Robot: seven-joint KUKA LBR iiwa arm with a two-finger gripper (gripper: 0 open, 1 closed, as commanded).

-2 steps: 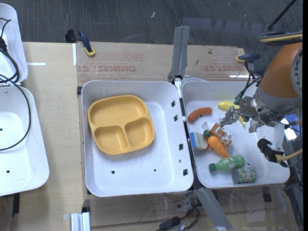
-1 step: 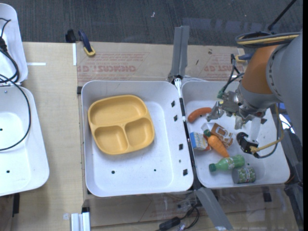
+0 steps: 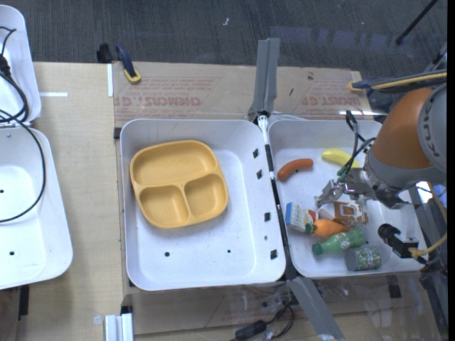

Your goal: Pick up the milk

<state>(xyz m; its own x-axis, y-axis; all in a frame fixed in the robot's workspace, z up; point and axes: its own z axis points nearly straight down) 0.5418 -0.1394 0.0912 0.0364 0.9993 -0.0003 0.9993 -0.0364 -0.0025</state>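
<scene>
- The metal two-finger pincer point(image 3: 340, 189) hangs low over the right white bin point(image 3: 313, 142), above the cluster of food items; whether it is spread or pressed together I cannot tell.
- The milk, a small white carton with a blue and red label point(image 3: 298, 217), lies on its side just left of and below the pincer, near the bin's left wall.
- Touching the carton's right end is an orange carrot point(image 3: 330, 227); a green plastic bottle point(image 3: 340, 242) lies just beneath it.
- A brown-and-white packet point(image 3: 350, 212) sits under the pincer.
- Done well, the step means shifting left, centring over the carton's body, and closing across its narrow width, clear of the carrot.
- The left white bin point(image 3: 142, 261) holds a yellow divided plate point(image 3: 179, 183).
</scene>
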